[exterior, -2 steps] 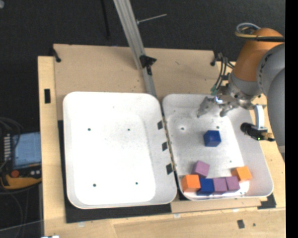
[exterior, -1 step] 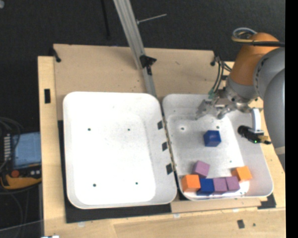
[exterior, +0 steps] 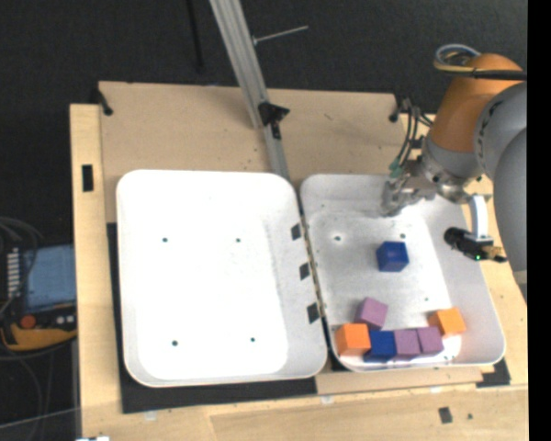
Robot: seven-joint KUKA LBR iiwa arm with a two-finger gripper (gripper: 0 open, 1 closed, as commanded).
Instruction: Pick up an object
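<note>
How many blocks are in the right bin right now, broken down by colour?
Blue blocks: 2, one alone mid-bin, one in the front row
Purple blocks: 3
Orange blocks: 2
Total: 7 blocks, all in the right bin

A robotics lab test bench.
A plywood bench (exterior: 239,412) on dark carpet carries two shallow white bins (exterior: 211,274); left of the gripper (exterior: 397,197) rises a metal camera pole (exterior: 248,72), and far left lie loose cables and a control pendant (exterior: 39,292).
</note>
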